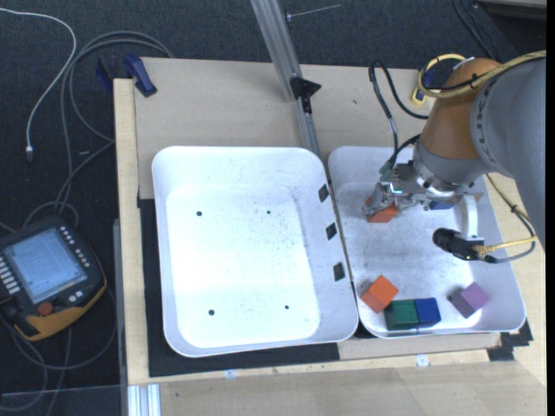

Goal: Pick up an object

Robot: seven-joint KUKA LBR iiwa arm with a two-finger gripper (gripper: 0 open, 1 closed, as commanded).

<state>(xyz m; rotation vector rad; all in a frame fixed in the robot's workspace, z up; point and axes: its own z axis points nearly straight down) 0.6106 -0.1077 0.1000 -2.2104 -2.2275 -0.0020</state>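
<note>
My gripper (381,206) hangs over the upper left part of the right bin (351,167), reaching in from the right under the orange band of the arm. A small red block (381,215) sits between its fingertips, and the gripper is shut on it. Whether the block touches the bin floor is hard to tell. Along the bin's front edge lie an orange block (379,292), a green block (401,314), a blue block (427,311) and a purple block (473,298).
The left bin (173,180) stands beside the right one, with dark clips along the shared rim (331,230). A metal pole (282,50) slants up from behind the bins. A black fitting with a yellow cable (458,243) hangs over the right bin's middle.
</note>
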